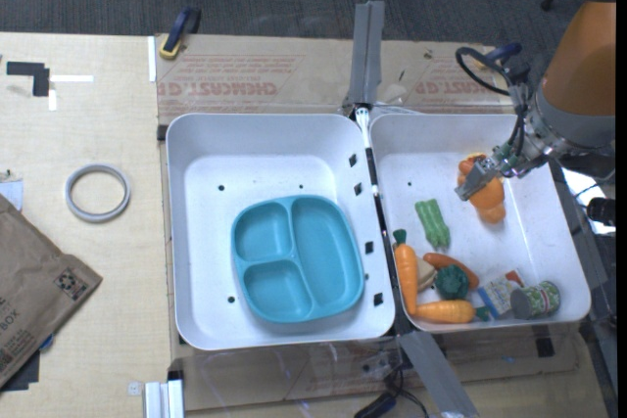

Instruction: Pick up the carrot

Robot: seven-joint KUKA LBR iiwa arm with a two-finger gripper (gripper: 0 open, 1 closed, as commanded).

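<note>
A carrot (405, 275) with a green top lies along the left wall of the right bin (397, 147), pointing toward the front. My gripper (481, 178) hangs over the right part of that bin, well to the right of and behind the carrot. Directly under and around the gripper sits an orange object (489, 200), and I cannot make out whether it is touched or held.
A second orange vegetable (444, 312) lies at the bin's front, beside a dark green broccoli piece (452, 283), a green pod (431, 222) and a small can (535, 300). The left bin (196, 210) holds a blue divided plate (294, 257). A tape ring (98, 192) lies on the bench.
</note>
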